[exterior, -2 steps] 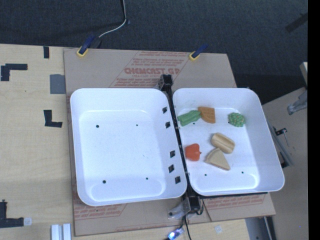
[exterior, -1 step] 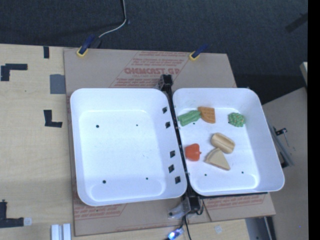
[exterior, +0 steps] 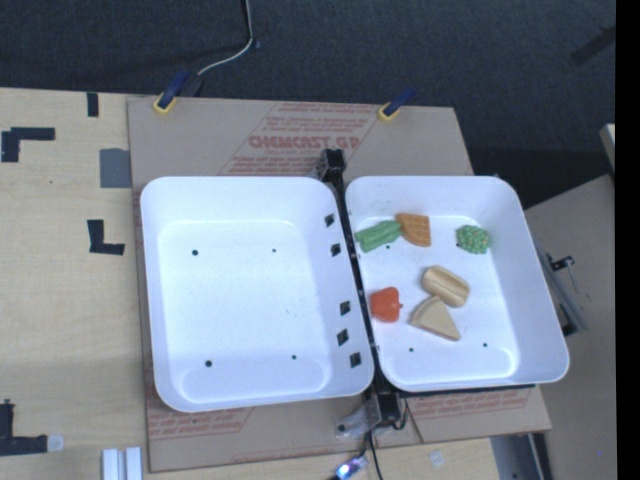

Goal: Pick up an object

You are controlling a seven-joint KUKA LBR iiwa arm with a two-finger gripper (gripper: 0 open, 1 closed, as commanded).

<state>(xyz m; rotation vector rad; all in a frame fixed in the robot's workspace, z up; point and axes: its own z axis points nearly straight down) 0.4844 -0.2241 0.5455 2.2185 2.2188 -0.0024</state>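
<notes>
While the left bin (exterior: 240, 298) holds nothing, the right bin (exterior: 500, 358) carries a green piece (exterior: 378, 235), an orange wedge (exterior: 414, 229), a red piece (exterior: 385, 304) and a bread roll (exterior: 445, 285).

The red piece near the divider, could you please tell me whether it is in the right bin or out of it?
In. The red piece lies on the floor of the right bin, just inside its left wall, apart from the tan wedge.

Red print reading "CHEMCAST GP" runs across the brown cardboard sheet (exterior: 300, 143) above the bins.
</notes>
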